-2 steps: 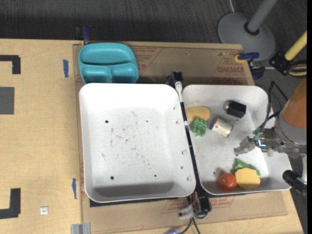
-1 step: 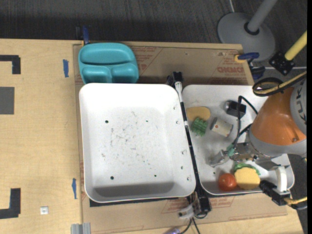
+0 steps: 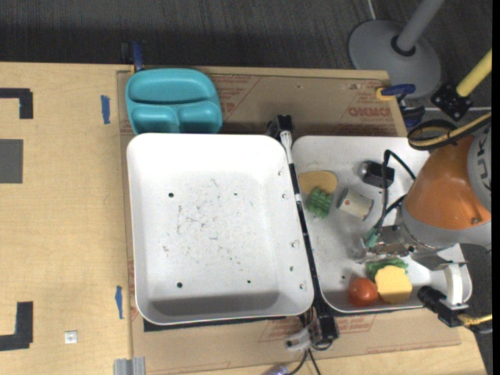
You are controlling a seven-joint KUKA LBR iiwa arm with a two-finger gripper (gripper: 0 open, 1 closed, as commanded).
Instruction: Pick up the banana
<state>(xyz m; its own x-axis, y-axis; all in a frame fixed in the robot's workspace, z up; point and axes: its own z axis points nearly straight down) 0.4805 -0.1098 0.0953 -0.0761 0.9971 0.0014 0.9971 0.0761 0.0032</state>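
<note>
Item: banana (image 3: 393,286), taken to be the yellow piece at the right bin's (image 3: 336,151) near edge, touching a red tomato (image 3: 362,291). Pincer (image 3: 381,246) just above; its opening cannot be told. Advice: descend centred, clear of the tomato.

A tomato (image 3: 362,291) lies in the right bin (image 3: 336,151), beside the left bin (image 3: 211,225).

We see the grey arm with its orange band (image 3: 449,194) run off the right edge, its bulk covering the right part of the shallow white right-hand bin (image 3: 332,151). We cannot make out the pincer beneath the wrist, so its fingers stay unread. The yellow block (image 3: 394,286) is partly overlapped by green and metal parts. We cannot name the pale yellow rounded piece (image 3: 319,181).
</note>
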